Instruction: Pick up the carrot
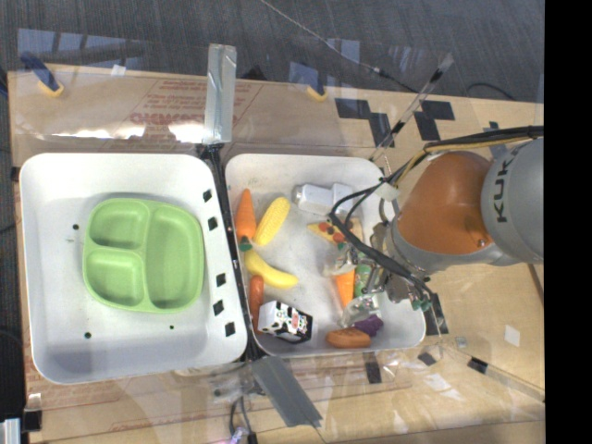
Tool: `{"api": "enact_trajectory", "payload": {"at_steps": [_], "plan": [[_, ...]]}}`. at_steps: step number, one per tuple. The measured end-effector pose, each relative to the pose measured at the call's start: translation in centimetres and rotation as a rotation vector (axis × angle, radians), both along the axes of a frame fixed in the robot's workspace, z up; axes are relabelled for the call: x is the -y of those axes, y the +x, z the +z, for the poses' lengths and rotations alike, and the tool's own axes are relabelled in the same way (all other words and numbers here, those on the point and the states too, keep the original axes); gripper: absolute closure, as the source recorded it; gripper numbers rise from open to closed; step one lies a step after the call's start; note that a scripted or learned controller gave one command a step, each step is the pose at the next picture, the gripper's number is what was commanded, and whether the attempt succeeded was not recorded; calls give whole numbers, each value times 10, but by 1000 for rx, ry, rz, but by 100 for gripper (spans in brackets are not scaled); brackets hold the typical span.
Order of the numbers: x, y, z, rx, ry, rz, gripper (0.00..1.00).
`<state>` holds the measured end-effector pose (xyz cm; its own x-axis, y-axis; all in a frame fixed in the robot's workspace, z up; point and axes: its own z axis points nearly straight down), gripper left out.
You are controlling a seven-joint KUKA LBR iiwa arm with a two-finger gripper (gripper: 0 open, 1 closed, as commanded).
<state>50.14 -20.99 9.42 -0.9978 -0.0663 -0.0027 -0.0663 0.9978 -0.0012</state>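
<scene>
While the arm [472, 215] reaches in from the right of the frame, its orange band sits over the right side of the right bin [277, 166], and the gripper [365, 296] hangs low in that bin's lower right part. Whether it is open or closed I cannot tell; cables and the wrist body hide that.

There are several orange things in the right bin. A carrot [244, 215] lies along the left wall, upper part, with its green top toward the bottom of the frame, just beside a corn cob [272, 221]. A second, smaller carrot [344, 288] stands near the middle right of the bin, just beside the gripper, perhaps touching it. A banana [268, 270] lies below the corn, a reddish piece [256, 296] below that by the left wall, and a black-and-white carton [284, 321] at the bottom left. A white bottle [316, 193] lies near the top, a purple piece [368, 324] and a brown sausage-like piece [348, 338] at the bottom right.

The left bin [55, 183] holds a green divided plate [143, 252].

Judging progress: the gripper seems to be down at the smaller carrot, so the approach looks done. No carrot is seen lifted or clearly clamped, so a secure grasp and the lift remain.
</scene>
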Motion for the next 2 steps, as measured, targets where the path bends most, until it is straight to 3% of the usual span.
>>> {"api": "enact_trajectory", "payload": {"at_steps": [1,2], "plan": [[-3,2,11,3,0,10,100],[-72,7,94,5,1,-38,100]]}}
